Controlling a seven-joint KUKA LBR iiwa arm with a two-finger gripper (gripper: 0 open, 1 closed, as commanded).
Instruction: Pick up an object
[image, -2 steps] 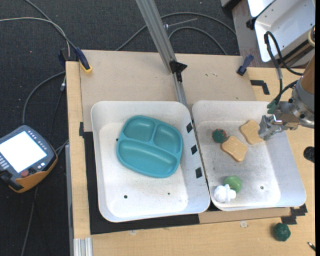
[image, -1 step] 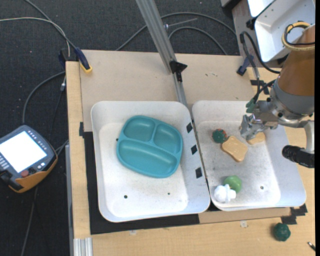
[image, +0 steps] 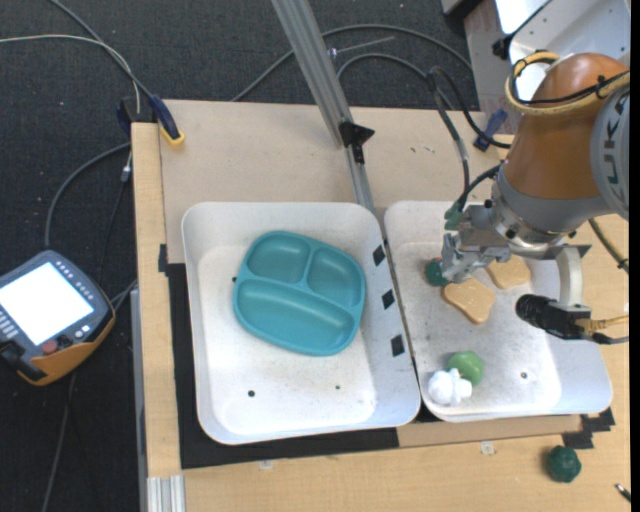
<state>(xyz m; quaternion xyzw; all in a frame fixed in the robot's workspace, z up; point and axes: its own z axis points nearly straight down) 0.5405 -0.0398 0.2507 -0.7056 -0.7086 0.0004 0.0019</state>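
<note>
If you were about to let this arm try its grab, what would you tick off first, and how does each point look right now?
1. Gripper is over the right bin: ok.
2. Something graspable lies near it: ok, a tan bread-like piece sits just below, and a small dark green object is beside the fingers.
3. Fingers open and ready: cannot tell, the wrist hides them.
4. Anything already held: cannot tell.
5. Other items out of the way: ok, the green and white pieces lie apart, near the bin's front edge.
6. Teal divided plate stays clear in the left bin: ok.
</note>
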